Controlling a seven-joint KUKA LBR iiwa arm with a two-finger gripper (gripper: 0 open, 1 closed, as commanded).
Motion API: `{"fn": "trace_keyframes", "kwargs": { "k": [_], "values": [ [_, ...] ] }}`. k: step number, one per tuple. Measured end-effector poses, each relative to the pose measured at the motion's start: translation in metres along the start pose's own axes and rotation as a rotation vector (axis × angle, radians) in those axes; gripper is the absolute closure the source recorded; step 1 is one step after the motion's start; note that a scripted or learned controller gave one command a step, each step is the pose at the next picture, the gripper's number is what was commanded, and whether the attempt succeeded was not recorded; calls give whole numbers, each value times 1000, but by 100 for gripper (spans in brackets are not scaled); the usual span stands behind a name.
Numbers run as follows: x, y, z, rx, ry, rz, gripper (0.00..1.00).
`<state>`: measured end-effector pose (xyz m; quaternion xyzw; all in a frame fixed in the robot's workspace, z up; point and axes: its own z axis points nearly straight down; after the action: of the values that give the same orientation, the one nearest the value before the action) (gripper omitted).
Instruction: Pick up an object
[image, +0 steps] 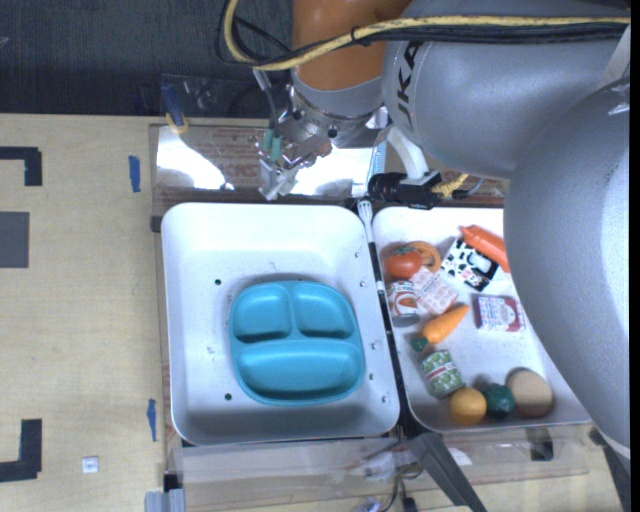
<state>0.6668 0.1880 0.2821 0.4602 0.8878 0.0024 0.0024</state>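
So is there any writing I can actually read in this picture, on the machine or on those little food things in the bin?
"KU": the start of big dark letters on the grey arm; the rest is cut off.
Red-and-white can: it has a label, too blurred to read.
Small red-and-white packet: the print is too small to read.
Black-and-white patterned box: a pattern, with no letters I can make out.
Green-topped jar: the label is unreadable.

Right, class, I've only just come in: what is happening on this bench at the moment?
A grey robot arm reaches in from the right. Its gripper hangs above the far edge of the left bin, with nothing seen in it. That bin holds a blue divided tray. The right bin holds the small items, among them a tomato, a carrot and a brown egg, none of them picked up yet.
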Motion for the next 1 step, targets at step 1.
{"fn": "trace_keyframes", "kwargs": {
  "k": [1],
  "values": [
    [15,-32,91,12,3,79,100]
  ]
}}
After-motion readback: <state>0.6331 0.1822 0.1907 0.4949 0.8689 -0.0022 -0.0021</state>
